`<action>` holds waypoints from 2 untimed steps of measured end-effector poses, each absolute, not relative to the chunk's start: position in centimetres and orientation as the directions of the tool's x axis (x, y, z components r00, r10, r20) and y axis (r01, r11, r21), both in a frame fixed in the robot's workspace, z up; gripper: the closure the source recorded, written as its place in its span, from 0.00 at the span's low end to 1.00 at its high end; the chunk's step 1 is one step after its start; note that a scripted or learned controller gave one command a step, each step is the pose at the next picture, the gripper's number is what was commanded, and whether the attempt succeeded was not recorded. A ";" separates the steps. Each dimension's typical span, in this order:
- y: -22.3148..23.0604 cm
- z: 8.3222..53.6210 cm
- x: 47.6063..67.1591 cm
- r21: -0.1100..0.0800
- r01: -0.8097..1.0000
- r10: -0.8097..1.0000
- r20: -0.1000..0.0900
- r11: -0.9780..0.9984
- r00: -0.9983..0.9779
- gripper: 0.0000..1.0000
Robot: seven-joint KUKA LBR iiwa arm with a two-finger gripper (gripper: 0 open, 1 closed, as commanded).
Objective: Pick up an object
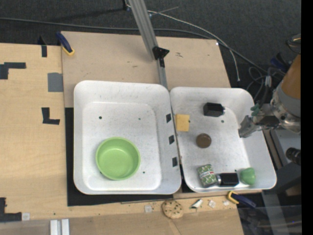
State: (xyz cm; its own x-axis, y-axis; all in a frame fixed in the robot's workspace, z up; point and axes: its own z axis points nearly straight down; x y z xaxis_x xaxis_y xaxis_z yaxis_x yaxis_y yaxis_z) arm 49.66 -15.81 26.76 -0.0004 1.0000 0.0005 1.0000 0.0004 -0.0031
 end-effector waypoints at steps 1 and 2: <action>-15.8 26.8 49.7 -0.003 1.000 1.000 0.001 0.000 0.000 0.00; -16.4 21.8 49.9 -0.011 1.000 1.000 0.001 0.000 0.000 0.00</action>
